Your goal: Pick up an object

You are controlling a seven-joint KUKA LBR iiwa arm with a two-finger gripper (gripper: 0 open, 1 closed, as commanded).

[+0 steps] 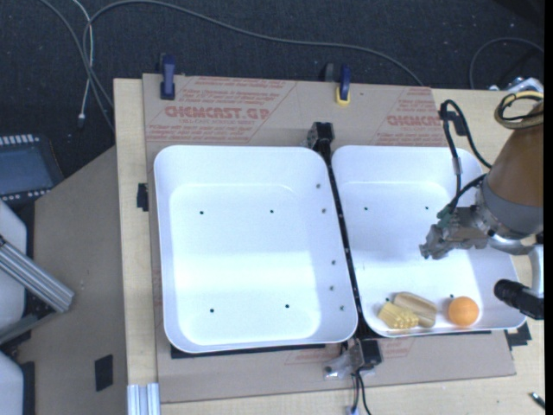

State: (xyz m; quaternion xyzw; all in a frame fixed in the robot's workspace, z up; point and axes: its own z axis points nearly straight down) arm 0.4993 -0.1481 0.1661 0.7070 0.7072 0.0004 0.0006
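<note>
note that the gripper (439, 242) hangs above the right bin (380, 180); you cannot tell its state. the orange ball (464, 310) lies nearest, toward the bin's near rim.

- An orange ball (463, 311) sits in my right bin (406, 180), near its front edge toward the right corner.
- A tan roll (416, 303) lies on its side left of the ball, apart from it.
- A yellow corn piece (398, 318), bumpy, rests against the roll's front-left side, touching it, closest to the bin's front rim.
</note>
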